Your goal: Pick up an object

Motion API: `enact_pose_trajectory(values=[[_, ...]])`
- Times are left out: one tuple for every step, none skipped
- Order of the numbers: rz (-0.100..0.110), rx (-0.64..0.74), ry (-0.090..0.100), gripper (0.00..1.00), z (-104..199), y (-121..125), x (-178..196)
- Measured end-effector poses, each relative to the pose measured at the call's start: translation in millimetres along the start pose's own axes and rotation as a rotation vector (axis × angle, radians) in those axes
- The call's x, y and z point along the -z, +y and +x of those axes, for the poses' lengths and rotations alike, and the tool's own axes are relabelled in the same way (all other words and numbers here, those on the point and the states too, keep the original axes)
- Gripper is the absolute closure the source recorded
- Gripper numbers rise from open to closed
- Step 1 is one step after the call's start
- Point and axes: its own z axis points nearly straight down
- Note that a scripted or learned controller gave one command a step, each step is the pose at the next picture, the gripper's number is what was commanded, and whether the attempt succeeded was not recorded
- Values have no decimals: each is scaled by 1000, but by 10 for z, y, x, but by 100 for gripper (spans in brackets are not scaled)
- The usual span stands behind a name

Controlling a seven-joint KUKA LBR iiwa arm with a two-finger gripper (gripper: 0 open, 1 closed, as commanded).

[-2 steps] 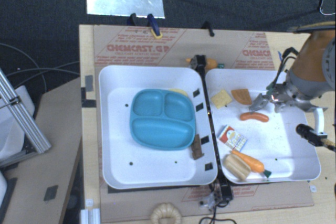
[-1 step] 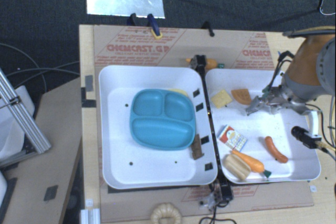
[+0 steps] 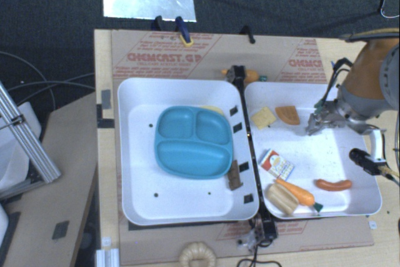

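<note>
Gripper (image 3: 317, 124) low over the right bin (image 3: 350, 206), upper part, fingertips pointing down and toward the bin divider. Cannot tell the state of the jaws; too small and dark to read. Nothing visible between them.

Nearest candidate: orange wedge-shaped piece (image 3: 289, 114), just beside the gripper, on the side toward the divider and slightly farther from the camera. Pale yellow slice (image 3: 263, 117) next, beyond the wedge, near the divider. Judged: approach phase, no grasp made.

To do the step well: shift toward the wedge until centred over it, descend straight, close across its narrow dimension. Flat piece, so likely to slip under the tips unless these reach the bin floor.

Farther from the gripper, toward the camera: small printed box (image 3: 275, 165), sausage (image 3: 333, 184), carrot (image 3: 297, 192), bread roll (image 3: 282, 198). All well apart from the gripper.

Across the divider, left bin (image 3: 134, 153) holding a blue divided plate (image 3: 192, 141).
</note>
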Motion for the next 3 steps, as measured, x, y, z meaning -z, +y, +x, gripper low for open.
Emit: enact_pose_trajectory(values=[[-1, -6, -1, 100, -96, 4, 589], [0, -2, -1, 100, -103, 19, 1027], [2, -1, 0, 100, -104, 32, 1293]])
